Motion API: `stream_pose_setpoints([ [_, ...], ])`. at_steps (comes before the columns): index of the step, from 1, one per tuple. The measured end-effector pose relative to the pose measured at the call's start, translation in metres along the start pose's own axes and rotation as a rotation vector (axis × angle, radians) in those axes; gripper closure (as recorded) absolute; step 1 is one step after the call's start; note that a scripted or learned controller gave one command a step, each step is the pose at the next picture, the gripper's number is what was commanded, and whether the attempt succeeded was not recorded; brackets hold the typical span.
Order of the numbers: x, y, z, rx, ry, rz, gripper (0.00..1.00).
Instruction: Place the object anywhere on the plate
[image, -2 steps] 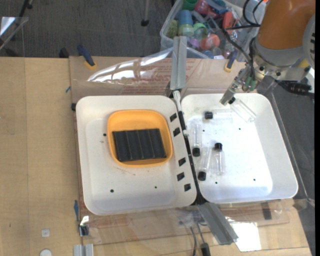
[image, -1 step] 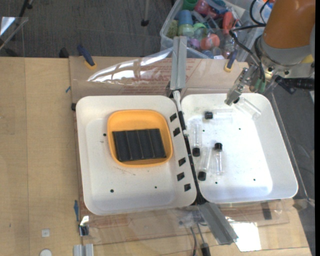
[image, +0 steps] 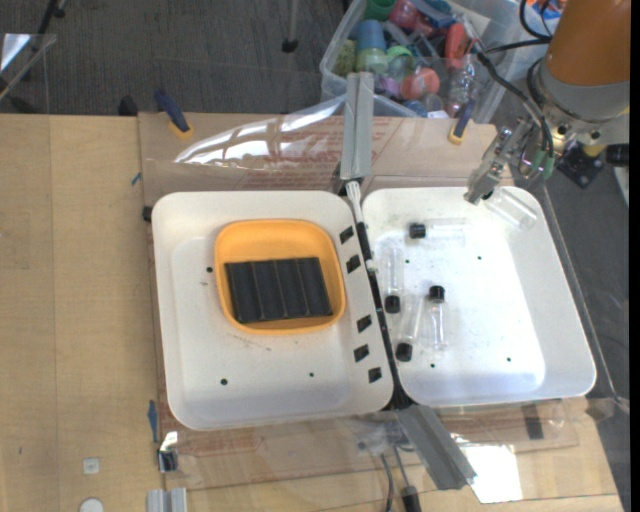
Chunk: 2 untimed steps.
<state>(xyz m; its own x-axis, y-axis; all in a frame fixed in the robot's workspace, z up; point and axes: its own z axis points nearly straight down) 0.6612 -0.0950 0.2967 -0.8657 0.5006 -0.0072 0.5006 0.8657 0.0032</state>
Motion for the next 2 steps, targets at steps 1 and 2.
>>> stream_pose_setpoints([
  [1,-0.013,-0.036,-0.019,0.000,-0.001,-0.165,1.00],
  [2,-0.041,-0.074,-0.121,-0.001,-0.004,-0.401,1.00],
])
